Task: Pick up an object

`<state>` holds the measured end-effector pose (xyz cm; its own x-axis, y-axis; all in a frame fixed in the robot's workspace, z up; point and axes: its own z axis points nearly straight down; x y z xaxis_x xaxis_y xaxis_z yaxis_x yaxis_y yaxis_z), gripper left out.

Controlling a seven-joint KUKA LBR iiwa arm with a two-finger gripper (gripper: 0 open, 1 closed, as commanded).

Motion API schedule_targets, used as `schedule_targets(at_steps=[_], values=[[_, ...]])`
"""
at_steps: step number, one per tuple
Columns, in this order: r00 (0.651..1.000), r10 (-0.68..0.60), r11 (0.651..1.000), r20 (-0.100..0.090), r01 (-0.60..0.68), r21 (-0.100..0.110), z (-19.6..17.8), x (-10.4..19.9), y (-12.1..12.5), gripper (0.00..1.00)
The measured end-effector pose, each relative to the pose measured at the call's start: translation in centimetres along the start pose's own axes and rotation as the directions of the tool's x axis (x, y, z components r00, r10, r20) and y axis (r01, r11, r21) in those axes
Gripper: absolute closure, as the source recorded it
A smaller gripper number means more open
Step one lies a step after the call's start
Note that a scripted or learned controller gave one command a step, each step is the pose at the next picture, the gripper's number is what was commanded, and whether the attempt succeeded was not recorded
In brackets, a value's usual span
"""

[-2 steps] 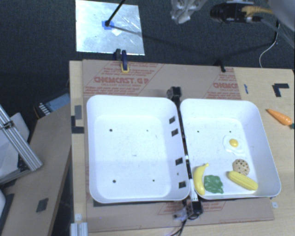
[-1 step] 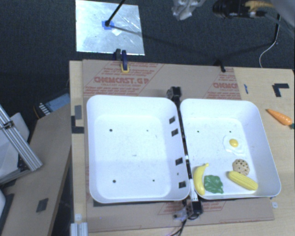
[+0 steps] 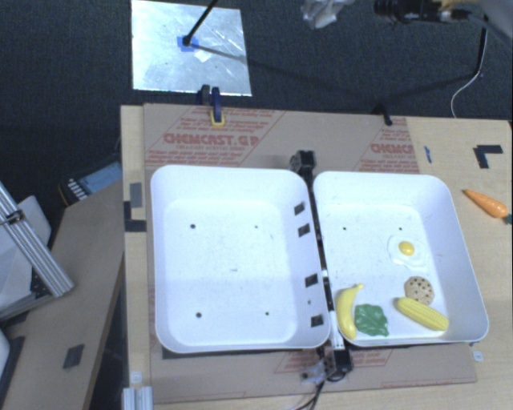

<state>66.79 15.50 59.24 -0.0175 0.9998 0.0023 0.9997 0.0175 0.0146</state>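
While blurred gripper [image 3: 324, 11] hung: grip unreadable
Curved yellow plastic banana [image 3: 347, 312]: lay far toward camera from it, long axis near-to-far

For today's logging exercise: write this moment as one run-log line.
right bin: banana, green leaf, corn cob, cookie, fried egg | carrot: on bench | pick: not yet done
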Motion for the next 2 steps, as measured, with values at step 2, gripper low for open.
schedule_targets(at_steps=[2], values=[[1.0,-0.006,1.0,0.0,0.006,-0.007,-2.3,0.0,0.0,1.0]])
